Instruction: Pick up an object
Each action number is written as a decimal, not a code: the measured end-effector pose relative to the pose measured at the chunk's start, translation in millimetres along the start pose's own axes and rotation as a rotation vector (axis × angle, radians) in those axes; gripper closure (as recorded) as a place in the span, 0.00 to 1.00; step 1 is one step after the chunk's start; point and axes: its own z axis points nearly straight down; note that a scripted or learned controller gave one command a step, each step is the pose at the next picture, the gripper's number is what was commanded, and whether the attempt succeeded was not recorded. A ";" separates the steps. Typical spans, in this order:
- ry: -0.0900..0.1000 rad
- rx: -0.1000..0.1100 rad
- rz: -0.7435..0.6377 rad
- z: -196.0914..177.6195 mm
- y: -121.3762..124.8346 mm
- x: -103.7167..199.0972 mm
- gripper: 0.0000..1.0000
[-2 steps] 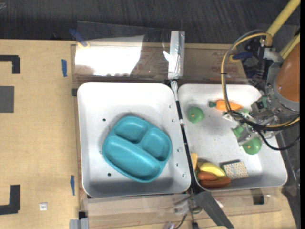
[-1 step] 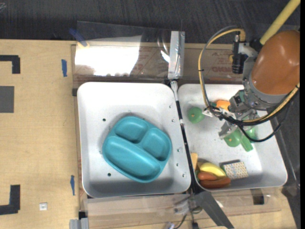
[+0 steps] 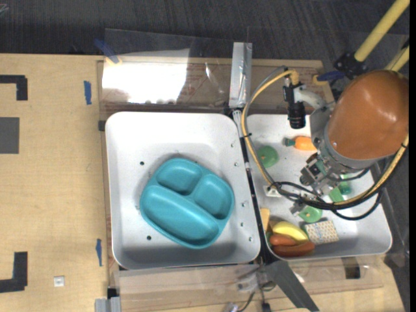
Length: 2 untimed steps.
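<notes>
The right bin (image 3: 370, 236) holds several small toy items. A green piece (image 3: 266, 154) and an orange piece (image 3: 303, 143) lie toward its back. A yellow banana (image 3: 289, 229), a reddish sausage (image 3: 292, 242) and a speckled block (image 3: 322, 231) lie at its front. Another green piece (image 3: 311, 213) and a green bit (image 3: 340, 188) lie just beside the gripper. My gripper (image 3: 317, 177) hangs low over the middle of the right bin, under the orange band (image 3: 370, 116) of the arm, which hides much of it. I see nothing held.
A teal divided plate (image 3: 188, 202) lies in the left bin (image 3: 130, 142). A yellow and black cable (image 3: 260, 103) loops over the divider between the bins. A clear sheet (image 3: 162, 77) stands behind the left bin.
</notes>
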 end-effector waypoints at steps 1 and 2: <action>0.003 0.006 -0.081 -66.0 -98.6 65.7 1.00; 0.003 0.008 0.078 -105.7 -120.2 103.0 1.00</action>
